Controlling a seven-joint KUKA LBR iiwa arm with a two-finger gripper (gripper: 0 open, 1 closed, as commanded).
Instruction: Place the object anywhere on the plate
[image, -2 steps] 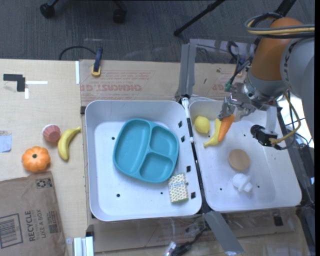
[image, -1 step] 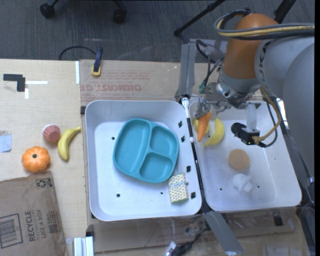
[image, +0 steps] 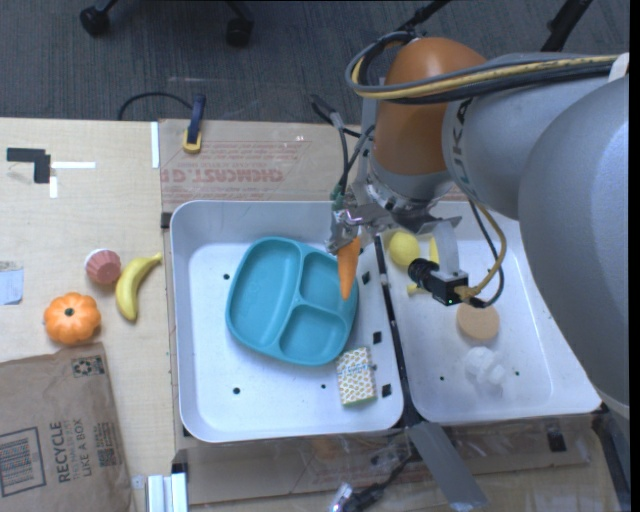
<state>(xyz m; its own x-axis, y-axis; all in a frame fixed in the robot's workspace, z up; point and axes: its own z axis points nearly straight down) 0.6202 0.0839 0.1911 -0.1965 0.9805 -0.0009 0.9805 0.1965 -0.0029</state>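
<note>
A blue divided plate (image: 285, 300) lies in the left white bin (image: 205, 395). An orange carrot (image: 347, 270) hangs upright over the plate's right edge. My gripper (image: 349, 232) is shut on the carrot's top end, right above the rim between the two bins. The arm's orange band and grey wrist hide most of the gripper body from above.
A patterned sponge (image: 356, 377) lies in the left bin just below the plate. The right bin (image: 540, 390) holds a yellow lemon (image: 403, 247), a tan round piece (image: 478, 324) and a white object (image: 483, 367). A banana (image: 134, 284), a small pumpkin (image: 72, 318) and a pink cup (image: 102, 266) lie on the bench to the left.
</note>
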